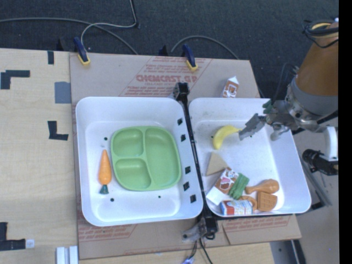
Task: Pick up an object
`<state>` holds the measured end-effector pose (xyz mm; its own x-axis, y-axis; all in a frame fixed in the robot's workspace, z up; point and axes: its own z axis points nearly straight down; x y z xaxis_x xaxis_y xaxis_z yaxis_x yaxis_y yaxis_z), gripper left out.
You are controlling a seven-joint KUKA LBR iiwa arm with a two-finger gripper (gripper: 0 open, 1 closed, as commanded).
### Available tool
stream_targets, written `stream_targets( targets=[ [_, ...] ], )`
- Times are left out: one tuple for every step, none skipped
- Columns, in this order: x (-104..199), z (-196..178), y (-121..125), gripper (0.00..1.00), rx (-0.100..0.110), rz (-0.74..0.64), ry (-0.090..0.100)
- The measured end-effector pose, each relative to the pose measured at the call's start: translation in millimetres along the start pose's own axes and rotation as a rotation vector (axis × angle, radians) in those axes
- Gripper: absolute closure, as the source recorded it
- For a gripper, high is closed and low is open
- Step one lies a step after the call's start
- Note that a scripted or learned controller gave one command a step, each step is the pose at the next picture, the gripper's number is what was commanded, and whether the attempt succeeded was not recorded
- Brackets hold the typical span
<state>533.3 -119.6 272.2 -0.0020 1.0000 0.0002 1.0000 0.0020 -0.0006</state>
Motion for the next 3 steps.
stream_targets(
  targets=[
    [10.7,118.0,60.9,0.00,0.003,0.000,0.000],
    [18.1,186.1,104.3,0.00,-0.004,0.000,-0.001],
    [17.9,176.4,104.4,1.00,-0.004,-0.001,-0.002]
  ],
)
